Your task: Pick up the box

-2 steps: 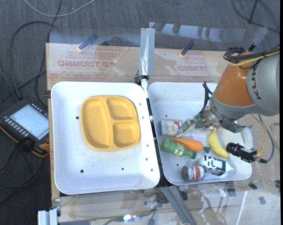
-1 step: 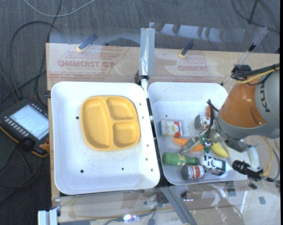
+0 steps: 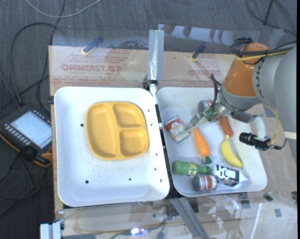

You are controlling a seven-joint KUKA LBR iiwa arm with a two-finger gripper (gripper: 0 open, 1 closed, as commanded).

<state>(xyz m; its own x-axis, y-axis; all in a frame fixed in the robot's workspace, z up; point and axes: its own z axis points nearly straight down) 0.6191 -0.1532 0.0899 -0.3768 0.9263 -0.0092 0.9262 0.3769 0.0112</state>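
Box (image 3: 175, 129) first: we see it lying in the right bin (image 3: 259, 183), close to that bin's left wall, just left of the pincer (image 3: 189, 128) and about touching its tips. Its long axis runs on a slant, from upper left to lower right. The yellow tray (image 3: 117, 129) sits well to the pincer's left, in the left bin (image 3: 65, 183). Right of the pincer lie a carrot (image 3: 201, 142) and a banana (image 3: 231, 152). We cannot tell whether the pincer is parted or together. We judge a short leftward shift over the box comes next.
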